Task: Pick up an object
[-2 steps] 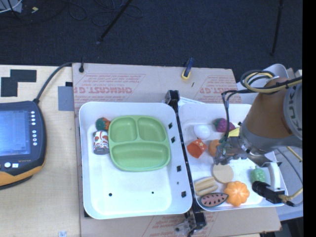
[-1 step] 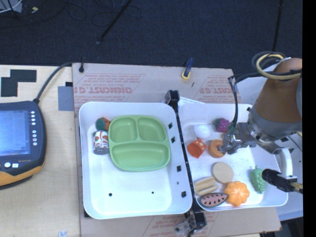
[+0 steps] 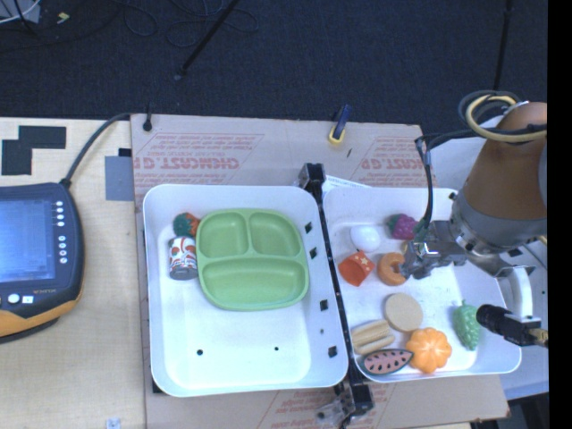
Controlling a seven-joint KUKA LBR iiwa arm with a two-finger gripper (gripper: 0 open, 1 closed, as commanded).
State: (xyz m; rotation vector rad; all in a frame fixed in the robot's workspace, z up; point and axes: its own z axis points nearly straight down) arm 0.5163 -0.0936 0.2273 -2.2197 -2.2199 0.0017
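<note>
Right shallow white bin (image 3: 500, 361), toys crowding its near rim, bare floor by far wall, grey-and-orange arm's gripper (image 3: 420, 259) low beside orange ring-shaped toy doughnut (image 3: 391, 269), finger state indiscernible.

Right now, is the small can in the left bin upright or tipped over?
Tipped. The can lies on its side beside the green tray, its label facing up and one end toward the bin's near side.

Teach pendant (image 3: 36, 253) on the bench, left of the cardboard (image 3: 223, 155).
</note>
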